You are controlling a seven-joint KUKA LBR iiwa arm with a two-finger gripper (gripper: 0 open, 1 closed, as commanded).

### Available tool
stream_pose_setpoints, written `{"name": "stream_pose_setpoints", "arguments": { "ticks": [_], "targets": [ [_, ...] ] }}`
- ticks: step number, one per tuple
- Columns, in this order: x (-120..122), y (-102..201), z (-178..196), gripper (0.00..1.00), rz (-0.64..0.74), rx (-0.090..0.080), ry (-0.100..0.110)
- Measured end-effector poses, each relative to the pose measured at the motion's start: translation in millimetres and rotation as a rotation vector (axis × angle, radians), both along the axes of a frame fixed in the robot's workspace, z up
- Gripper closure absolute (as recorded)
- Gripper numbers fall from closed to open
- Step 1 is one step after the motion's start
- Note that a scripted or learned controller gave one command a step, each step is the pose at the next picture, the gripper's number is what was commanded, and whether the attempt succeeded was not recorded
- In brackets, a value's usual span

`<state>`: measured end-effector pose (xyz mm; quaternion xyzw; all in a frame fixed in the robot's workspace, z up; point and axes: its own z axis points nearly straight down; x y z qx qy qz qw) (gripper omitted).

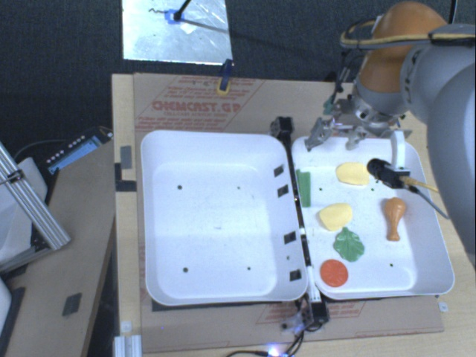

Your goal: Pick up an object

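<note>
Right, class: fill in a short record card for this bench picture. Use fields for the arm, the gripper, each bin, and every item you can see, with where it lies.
arm: grey arm, reaching in from the right
gripper: gripper above the far edge of the right bin
left bin: white bin
right bin: white bin
items in right bin: green strip by the left wall; far yellow piece; near yellow piece; drumstick; green leaf; red disc
</note>
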<state>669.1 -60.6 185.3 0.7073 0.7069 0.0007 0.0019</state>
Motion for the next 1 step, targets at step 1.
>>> {"name": "stream_pose_setpoints", "arguments": {
  "ticks": [1],
  "targets": [
    [0.9,38.9,57.2,0.0,0.009,0.003,-0.004]
  ]
}}
